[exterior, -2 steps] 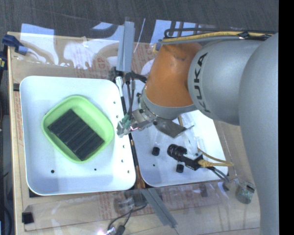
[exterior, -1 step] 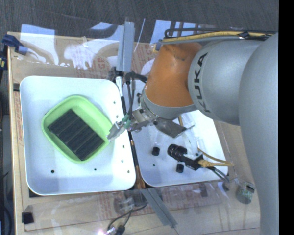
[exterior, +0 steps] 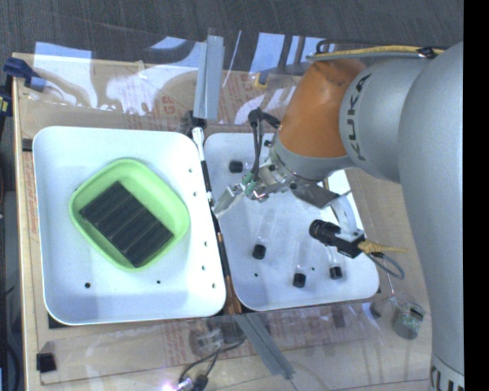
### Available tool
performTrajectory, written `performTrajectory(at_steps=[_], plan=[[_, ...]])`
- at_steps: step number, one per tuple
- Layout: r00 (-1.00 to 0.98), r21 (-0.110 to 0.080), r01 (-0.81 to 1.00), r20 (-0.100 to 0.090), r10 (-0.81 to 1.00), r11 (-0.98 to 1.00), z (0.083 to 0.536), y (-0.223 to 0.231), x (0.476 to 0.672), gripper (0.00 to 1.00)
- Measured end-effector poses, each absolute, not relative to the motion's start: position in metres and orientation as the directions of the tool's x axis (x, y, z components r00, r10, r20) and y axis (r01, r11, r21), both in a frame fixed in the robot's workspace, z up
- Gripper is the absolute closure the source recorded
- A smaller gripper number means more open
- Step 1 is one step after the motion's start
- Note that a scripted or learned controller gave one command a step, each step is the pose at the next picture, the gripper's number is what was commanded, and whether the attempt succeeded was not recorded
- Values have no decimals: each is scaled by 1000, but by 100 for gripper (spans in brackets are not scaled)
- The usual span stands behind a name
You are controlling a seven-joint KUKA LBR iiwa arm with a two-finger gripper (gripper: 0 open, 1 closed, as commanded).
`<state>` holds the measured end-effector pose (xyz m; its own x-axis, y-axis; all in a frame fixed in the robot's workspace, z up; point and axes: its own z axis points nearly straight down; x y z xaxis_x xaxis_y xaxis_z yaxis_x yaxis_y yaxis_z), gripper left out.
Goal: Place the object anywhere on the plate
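a dark grey, flat rectangular slab with parallel ribs across its top (exterior: pixel 125 222) is seen lying on a lime-green shallow plate with rounded corners (exterior: pixel 165 192), left of the frame's centre. the slab is turned at a slant to the picture's edges, its long sides running from upper left to lower right. its ribs are shown as fine lighter and darker stripes that appear to run the same way. it is laid flat and is contained within the plate's raised rim, with green visible on every side of it, and most of the plate's floor is covered by it. the plate is set in the left shallow white bin (exterior: pixel 65 153), near that bin's middle.

the gripper (exterior: pixel 248 187) is found near the centre of the frame, over the upper left part of the right shallow white bin (exterior: pixel 281 247), close to the walls where the two bins meet. it is placed well apart from the slab. whether it is open or closed cannot be told from this view.

the grey arm (exterior: pixel 407 120), with its orange band (exterior: pixel 322 112), is brought in from the right, and much of the upper right of the frame is covered by it.

four small black pieces (exterior: pixel 259 252) are scattered in the right bin: one near its upper left corner, one near its middle, and two by its lower edge. both bins are carried side by side on a pale brown desk (exterior: pixel 106 88).
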<state>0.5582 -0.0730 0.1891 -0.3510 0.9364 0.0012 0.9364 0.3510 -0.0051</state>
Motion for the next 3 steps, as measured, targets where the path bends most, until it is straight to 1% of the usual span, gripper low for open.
performTrajectory(at_steps=[1,2,3], plan=[[-269,-1,963,1,963,269,261,-111,539,0],[-342,-2,940,1,940,342,290,-202,537,0],[-346,-3,938,4,938,346,299,-201,538,100]])
